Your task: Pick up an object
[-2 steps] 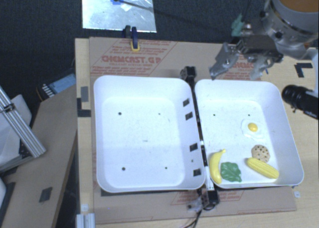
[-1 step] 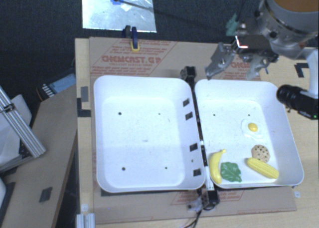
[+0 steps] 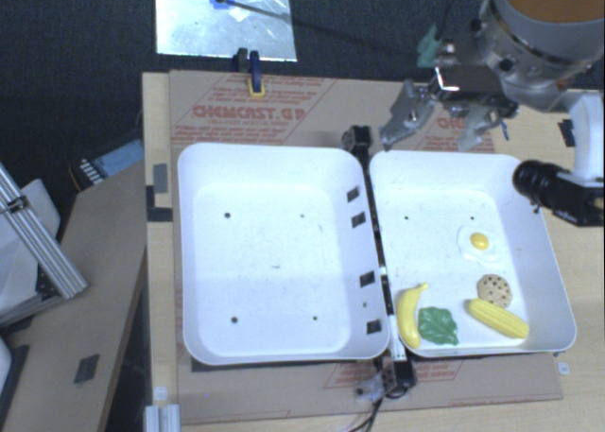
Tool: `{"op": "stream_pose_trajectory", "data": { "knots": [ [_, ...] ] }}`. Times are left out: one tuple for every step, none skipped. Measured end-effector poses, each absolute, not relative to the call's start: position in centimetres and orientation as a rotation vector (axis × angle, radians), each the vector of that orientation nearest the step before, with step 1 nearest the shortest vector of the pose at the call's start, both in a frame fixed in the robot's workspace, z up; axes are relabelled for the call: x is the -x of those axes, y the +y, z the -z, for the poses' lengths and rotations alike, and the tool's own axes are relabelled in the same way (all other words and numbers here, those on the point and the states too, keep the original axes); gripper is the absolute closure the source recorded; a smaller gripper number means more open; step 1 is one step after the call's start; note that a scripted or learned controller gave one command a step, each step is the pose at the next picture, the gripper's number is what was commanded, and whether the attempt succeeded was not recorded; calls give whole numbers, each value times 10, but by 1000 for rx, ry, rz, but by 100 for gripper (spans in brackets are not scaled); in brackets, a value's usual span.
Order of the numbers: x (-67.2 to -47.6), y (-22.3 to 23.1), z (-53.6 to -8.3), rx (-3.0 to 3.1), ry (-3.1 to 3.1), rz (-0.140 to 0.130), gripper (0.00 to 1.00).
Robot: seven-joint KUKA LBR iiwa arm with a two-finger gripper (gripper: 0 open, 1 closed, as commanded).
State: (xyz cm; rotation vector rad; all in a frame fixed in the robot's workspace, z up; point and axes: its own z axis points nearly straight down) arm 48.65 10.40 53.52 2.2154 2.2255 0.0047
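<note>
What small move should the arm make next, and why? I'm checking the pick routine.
Probably swing toward the near end of the right bin and descend. The gripper hangs above the bin's far edge with nothing between its fingers, while the fried egg, cookie, corn cob and banana lie there.

Glossy white plastic bins (image 3: 274, 161) rest on matt printed cardboard (image 3: 284, 104).

Toy foods (image 3: 477, 307) in right bin (image 3: 425, 184)
</note>
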Motion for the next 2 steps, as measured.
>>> {"op": "stream_pose_trajectory", "data": {
  "knots": [
    [-487, 103, -547, -2213, 2225, -8, 100],
    [-539, 176, -408, -2216, 2235, 14, 100]
  ]
}}
